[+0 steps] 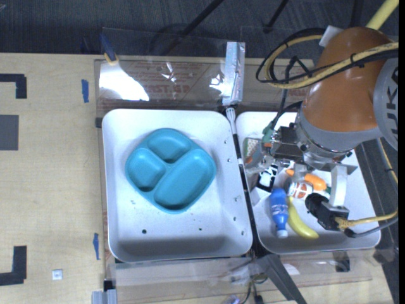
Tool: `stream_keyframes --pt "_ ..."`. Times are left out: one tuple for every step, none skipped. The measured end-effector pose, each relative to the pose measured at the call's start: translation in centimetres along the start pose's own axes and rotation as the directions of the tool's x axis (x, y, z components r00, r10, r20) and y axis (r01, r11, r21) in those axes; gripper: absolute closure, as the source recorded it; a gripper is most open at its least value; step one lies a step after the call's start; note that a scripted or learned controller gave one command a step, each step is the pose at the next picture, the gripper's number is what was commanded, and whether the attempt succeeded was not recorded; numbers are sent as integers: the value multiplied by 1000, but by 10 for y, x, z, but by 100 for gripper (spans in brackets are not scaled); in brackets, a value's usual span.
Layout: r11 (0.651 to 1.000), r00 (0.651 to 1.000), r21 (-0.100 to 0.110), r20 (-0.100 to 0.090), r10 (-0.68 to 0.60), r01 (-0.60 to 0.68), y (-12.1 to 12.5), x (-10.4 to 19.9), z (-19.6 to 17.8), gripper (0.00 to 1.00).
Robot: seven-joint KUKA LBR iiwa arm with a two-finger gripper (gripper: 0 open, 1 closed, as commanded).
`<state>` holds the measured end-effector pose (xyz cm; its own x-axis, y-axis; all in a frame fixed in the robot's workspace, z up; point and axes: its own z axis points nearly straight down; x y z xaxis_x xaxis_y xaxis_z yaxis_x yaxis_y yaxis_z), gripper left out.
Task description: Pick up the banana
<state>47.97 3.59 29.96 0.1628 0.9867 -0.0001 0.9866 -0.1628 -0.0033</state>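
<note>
Arm poised over the right bin, banana lying below it.

The banana [302,223] is seen near the front of the right bin [364,236], touching a blue bottle [279,211] on its left. The claw [308,183] is placed just above them; whether it is spread or pressed together cannot be told. A blue divided plate [169,168] is held in the left bin [123,220].

Yellow banana [302,224], blue plate [169,168]
</note>
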Motion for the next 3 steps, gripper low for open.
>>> stream_keyframes --pt "995 995 -4 1 -95 95 -12 73 -51 0" --pt "995 995 -5 2 -98 98 -12 74 -60 100" --pt "995 995 -4 2 -98 98 -12 74 -60 0"
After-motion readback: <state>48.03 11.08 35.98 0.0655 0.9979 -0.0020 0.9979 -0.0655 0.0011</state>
